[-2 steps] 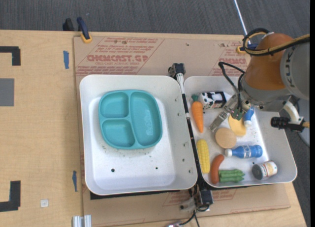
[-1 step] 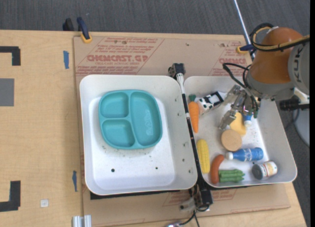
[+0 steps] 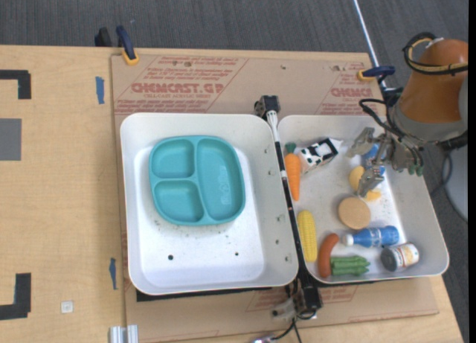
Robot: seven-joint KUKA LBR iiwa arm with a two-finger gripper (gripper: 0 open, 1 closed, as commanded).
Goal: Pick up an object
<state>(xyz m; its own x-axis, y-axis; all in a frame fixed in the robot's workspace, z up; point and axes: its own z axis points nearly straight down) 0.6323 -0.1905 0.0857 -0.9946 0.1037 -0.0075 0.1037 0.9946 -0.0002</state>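
Reaching in from the right, the grey arm with the orange band (image 3: pixel 435 81) is hanging its claw (image 3: pixel 374 169) low over the upper part of the right shallow white bin (image 3: pixel 435 248). Whether the claw is released or clenched cannot be told from this view; nothing is plainly showing between its tips.

Just below the claw, a small yellow rounded piece (image 3: pixel 358 178) is lying, touching or nearly touching the tips. Further below it, a tan round disc-shaped item (image 3: pixel 355 213) is resting, and below that a blue and white plastic bottle (image 3: pixel 378 237) is lying on its side. Beside the bottle, a small jar with a dark lid (image 3: pixel 399 257) is lying near the bin's lower corner.

To the claw's left, a black and white toy figure (image 3: pixel 320 152) is sitting, with an orange toy carrot (image 3: pixel 294 175) beyond it. Lower left of the claw, a yellow corn cob (image 3: pixel 306 232), a red-orange sausage-shaped piece (image 3: pixel 326 254) and a green ridged vegetable toy (image 3: pixel 349 265) are lying.

Well to the claw's left, a teal three-compartment plastic plate (image 3: pixel 197 180) is resting in the left white bin (image 3: pixel 141 260) on the bench (image 3: pixel 52 185).
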